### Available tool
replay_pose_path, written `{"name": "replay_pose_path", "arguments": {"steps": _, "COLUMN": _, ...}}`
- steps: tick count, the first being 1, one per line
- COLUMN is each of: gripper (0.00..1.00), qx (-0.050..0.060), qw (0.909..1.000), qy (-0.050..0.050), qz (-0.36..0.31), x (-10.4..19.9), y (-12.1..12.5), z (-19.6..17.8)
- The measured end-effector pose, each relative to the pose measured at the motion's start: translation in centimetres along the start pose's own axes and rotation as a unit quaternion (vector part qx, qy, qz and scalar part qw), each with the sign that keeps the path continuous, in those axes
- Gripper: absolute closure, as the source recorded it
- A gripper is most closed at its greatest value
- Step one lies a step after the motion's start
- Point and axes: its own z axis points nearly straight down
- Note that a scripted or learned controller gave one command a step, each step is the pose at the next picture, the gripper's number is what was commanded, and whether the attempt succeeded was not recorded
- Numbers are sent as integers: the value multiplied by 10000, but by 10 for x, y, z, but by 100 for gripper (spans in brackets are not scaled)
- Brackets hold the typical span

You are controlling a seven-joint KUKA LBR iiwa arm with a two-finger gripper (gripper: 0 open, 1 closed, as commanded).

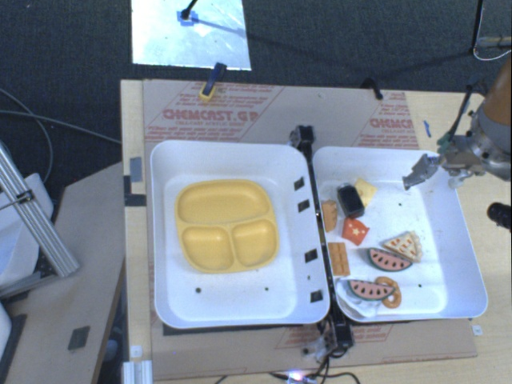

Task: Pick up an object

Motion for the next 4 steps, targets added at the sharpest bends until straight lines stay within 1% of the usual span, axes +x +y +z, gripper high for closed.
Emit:
{"name": "replay_pose_path", "arguments": {"steps": 1, "gripper": 0, "qx": 21, "qw": 10000, "qy": 35, "qz": -66, "x": 130, "y": -1, "z": 49}}
{"name": "replay_pose_path", "arguments": {"steps": 2, "gripper": 100, "qx": -12, "qw": 10000, "qy": 3, "qz": -8, "x": 121, "y": 0, "z": 36}}
{"name": "replay_pose_path", "arguments": {"steps": 3, "gripper": 100, "qx": -18, "qw": 10000, "qy": 12, "qz": -35, "x": 192, "y": -23, "z": -26}}
{"name": "replay_pose_path", "arguments": {"steps": 4, "gripper": 100, "qx": -51, "qw": 10000, "qy": 29, "qz": -54, "x": 275, "y": -60, "z": -137}}
